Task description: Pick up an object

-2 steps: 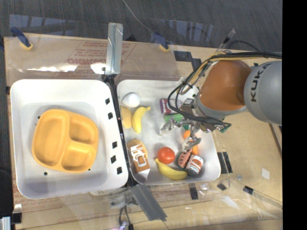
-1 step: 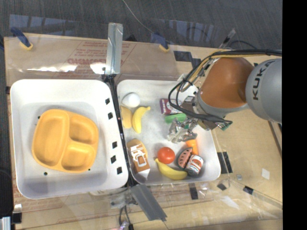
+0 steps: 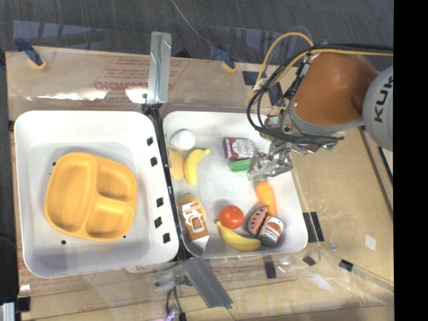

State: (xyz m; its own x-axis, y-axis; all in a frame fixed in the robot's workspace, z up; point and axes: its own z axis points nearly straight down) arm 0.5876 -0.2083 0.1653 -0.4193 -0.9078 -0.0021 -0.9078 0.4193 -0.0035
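My gripper [image 3: 267, 167] hangs over the right side of the right bin [image 3: 221, 122], just above an orange carrot [image 3: 266, 194] and beside a green block [image 3: 239, 164]. Nothing shows between its metal fingers. To its left lie a maroon carton [image 3: 237, 148], a yellow banana [image 3: 193, 164] and a white egg [image 3: 182, 139]. Toward the front of the bin lie a red tomato [image 3: 231, 216], a second banana [image 3: 239, 238], a brown box [image 3: 194, 219], a watermelon slice [image 3: 257, 220] and a small can [image 3: 271, 230].
The left bin [image 3: 40, 129] holds a yellow divided plate [image 3: 90, 195]. A black divider with clips [image 3: 160, 172] runs between the bins. Cables [image 3: 267, 85] loop above the wrist.
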